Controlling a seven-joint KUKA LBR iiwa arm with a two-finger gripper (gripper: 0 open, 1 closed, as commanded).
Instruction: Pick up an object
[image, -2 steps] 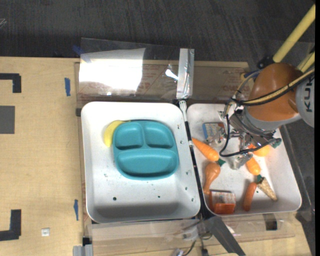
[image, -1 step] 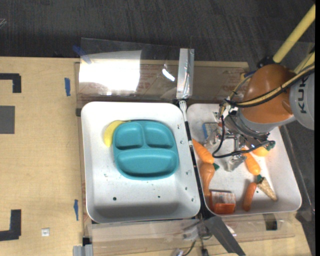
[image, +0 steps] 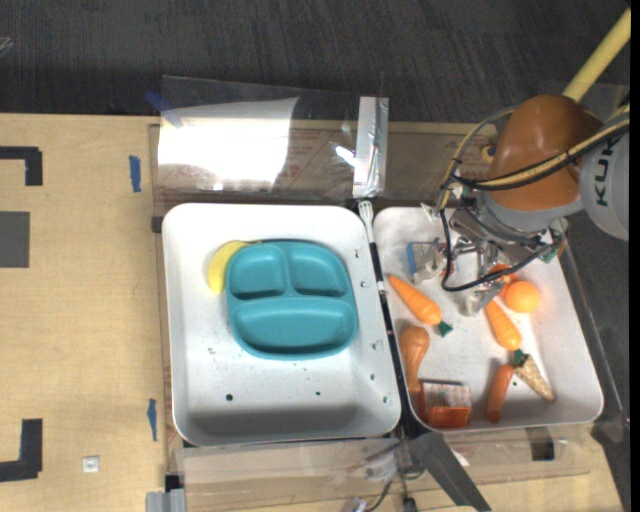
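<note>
1. Your gripper (image: 470, 268) hangs over the back half of the right bin (image: 580, 330), under the orange-banded wrist. Cables and metal parts crowd the tip, so you cannot tell from this view how the fingers are set; take nothing as held.

2. Nothing shows between the fingers, so judge the pick as not yet made. The candidates all lie in the right bin: a carrot (image: 415, 300) just left of the tip, an orange ball (image: 521, 296) just right of it, and a second carrot (image: 503, 324) below the ball.

3. Further forward lie a pale orange gourd (image: 412, 348), a small box (image: 446, 400), a sausage (image: 497, 392) and a cone (image: 533, 376) that touches the sausage.

4. Go for the left carrot or the ball, since they are nearest. The carrot lies slanted, so turn the wrist to close across its narrow width, not along its length.

5. The ball will likely roll if one finger meets it first; centre over it before descending.

6. Keep clear of the bin wall beside the carrot; a finger landing there would stop the descent.

7. Leave the left bin (image: 190, 330) alone: its teal divided plate (image: 292, 298) covers most of a yellow thing (image: 220, 264) and offers a poor grip.
</note>
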